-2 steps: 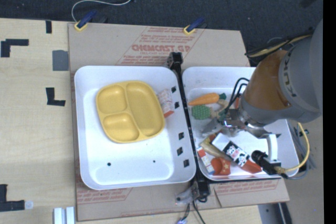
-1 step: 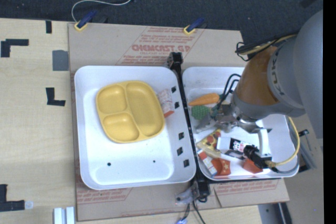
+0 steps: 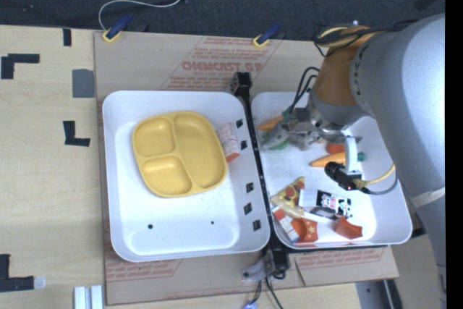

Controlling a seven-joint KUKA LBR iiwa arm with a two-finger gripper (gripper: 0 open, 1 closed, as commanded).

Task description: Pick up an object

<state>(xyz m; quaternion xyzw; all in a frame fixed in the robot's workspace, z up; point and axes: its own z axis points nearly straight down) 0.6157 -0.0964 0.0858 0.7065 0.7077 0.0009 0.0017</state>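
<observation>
My gripper (image 3: pixel 288 132) is low in the upper left part of the right bin (image 3: pixel 383 224), with the grey arm and its orange band (image 3: pixel 338 76) reaching in from the right. Right beside its tip, on the left, lies an orange carrot-like piece (image 3: pixel 269 124); whether they touch is unclear. Another orange piece (image 3: pixel 330 156) lies just right of the gripper, next to a small green bit (image 3: pixel 359 154). A pizza-slice toy (image 3: pixel 289 196), a black-and-white card (image 3: pixel 333 203) and two red pieces (image 3: pixel 307 230) (image 3: pixel 349 229) lie in the bin's near part.
The left bin (image 3: pixel 181 231) holds a yellow divided plate (image 3: pixel 178 153) and a small pink-and-red item (image 3: pixel 230 140) by its right wall. A black divider (image 3: pixel 249 155) runs between the bins. A cable (image 3: pixel 362 188) loops off the wrist.
</observation>
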